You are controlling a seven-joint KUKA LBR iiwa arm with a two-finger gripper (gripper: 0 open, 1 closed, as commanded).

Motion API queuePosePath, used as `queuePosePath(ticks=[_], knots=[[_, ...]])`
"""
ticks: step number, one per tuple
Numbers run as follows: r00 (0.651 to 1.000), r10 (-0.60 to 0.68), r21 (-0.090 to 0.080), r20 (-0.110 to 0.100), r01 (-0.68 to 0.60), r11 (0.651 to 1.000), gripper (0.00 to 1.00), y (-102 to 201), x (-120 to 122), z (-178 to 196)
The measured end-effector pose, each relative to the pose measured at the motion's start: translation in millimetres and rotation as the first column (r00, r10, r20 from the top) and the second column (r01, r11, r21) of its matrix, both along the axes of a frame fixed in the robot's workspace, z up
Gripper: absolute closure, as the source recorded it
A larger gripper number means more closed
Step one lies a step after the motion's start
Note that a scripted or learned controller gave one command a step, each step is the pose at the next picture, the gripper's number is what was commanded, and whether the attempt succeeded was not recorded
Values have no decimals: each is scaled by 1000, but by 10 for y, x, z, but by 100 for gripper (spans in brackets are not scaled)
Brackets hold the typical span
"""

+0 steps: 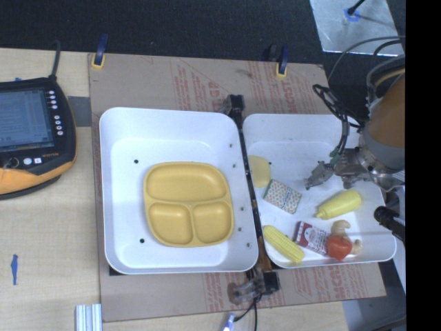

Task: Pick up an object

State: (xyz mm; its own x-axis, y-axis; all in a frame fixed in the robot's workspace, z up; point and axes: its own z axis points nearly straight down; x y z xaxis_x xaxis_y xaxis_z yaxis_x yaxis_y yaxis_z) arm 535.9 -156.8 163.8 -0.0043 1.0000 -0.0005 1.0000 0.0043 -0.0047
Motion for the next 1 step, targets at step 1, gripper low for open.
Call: queuePosePath(ticks=[1], knots=[[1000, 4, 1, 3, -4, 1000, 0, -63, -211, -605]])
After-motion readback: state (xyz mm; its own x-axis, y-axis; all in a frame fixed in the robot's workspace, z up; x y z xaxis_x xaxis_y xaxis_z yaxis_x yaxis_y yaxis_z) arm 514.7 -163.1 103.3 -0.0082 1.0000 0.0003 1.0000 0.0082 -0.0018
